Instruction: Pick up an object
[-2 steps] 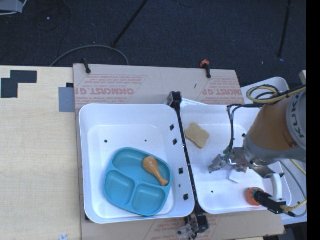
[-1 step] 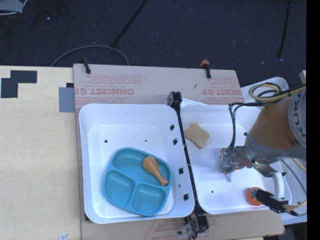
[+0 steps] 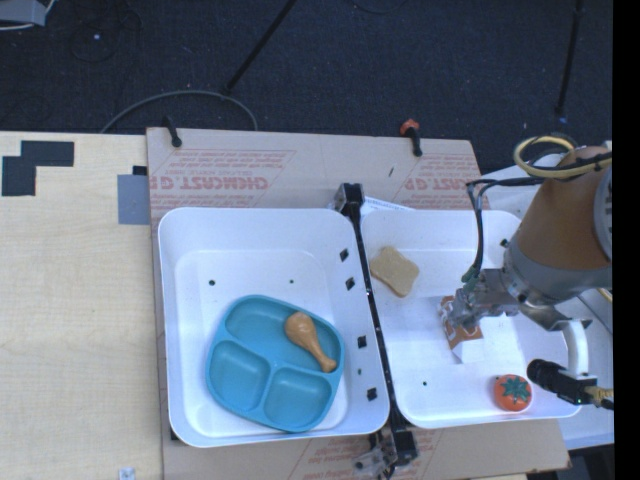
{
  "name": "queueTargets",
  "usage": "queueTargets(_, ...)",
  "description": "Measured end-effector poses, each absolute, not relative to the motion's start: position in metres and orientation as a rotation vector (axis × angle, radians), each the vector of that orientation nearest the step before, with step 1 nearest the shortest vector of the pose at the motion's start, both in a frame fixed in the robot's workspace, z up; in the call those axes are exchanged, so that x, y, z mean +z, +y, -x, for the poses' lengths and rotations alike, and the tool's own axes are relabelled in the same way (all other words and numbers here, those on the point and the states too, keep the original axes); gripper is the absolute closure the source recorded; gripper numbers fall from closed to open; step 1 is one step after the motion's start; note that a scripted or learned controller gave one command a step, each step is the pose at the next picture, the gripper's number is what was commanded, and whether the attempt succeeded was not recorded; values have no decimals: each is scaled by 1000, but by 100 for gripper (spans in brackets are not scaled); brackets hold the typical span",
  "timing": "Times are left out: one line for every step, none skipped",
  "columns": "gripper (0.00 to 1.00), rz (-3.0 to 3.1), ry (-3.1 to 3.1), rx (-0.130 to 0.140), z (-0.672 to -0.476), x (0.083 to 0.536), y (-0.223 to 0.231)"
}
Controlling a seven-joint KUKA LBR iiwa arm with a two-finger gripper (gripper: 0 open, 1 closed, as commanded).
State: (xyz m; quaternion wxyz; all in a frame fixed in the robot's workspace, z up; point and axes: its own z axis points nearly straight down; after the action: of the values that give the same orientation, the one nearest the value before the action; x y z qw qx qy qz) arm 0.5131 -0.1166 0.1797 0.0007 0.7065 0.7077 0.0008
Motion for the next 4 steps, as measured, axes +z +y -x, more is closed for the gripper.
queueTargets(100, -2218, 2221, 4, -512, 241, -112)
queueTargets(100, -2221, 2223, -1, -512, 250, -113)
queueTargets(100, -2218, 2228, 0, -517, 254, -63)
queueTargets(100, -2220, 2231, -3, -511, 240, -7)
